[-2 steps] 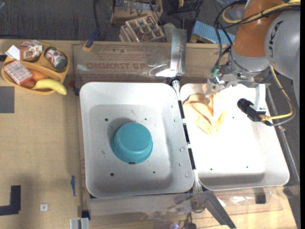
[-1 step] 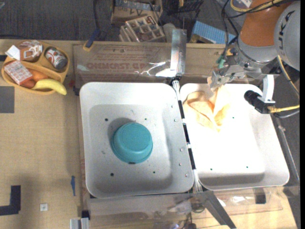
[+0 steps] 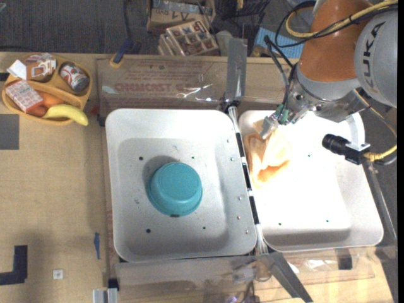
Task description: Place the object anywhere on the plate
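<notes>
Count: 2 bins, 1 plate, 1 orange object, 1 arm.

On the table [image 3: 57,188]: two white bins, left bin [image 3: 126,131] mid-frame and right bin [image 3: 353,223] right of centre. One teal plate [image 3: 175,189], upside down, in the left bin. One pale orange soft object [image 3: 268,160] at the right bin's left side. One arm [image 3: 344,49], upper right. One yellow tray [image 3: 12,96], upper left, carrying one banana [image 3: 66,113], the other items unclear.
</notes>
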You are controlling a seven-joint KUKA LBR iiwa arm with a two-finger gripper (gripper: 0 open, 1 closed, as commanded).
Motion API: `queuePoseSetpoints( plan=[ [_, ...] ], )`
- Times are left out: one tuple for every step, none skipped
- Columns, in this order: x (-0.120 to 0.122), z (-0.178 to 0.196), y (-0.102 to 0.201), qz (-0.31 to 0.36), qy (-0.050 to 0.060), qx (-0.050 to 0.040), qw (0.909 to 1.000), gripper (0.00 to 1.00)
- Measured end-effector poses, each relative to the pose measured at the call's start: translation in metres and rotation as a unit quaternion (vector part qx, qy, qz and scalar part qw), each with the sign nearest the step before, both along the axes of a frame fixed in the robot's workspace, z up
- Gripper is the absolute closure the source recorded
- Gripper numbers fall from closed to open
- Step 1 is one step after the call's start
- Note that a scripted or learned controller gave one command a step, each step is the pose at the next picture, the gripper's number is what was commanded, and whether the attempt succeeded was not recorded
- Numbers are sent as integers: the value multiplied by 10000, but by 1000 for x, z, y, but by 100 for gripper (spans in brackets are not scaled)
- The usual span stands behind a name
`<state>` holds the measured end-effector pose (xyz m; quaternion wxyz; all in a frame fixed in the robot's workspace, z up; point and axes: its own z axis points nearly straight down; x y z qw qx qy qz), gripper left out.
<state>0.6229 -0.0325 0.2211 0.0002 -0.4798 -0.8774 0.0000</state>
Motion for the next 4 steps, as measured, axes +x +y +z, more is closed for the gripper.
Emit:
queuePoseSetpoints(
  plan=[
    [-30,-8,37,1964,-4,2,9805,100],
    [-59,6,76,3842,-10,2,9232,100],
    [-93,6,110,4778,-10,2,8785,100],
    [-93,6,110,4777,-11,1,8785,0]
  ],
)
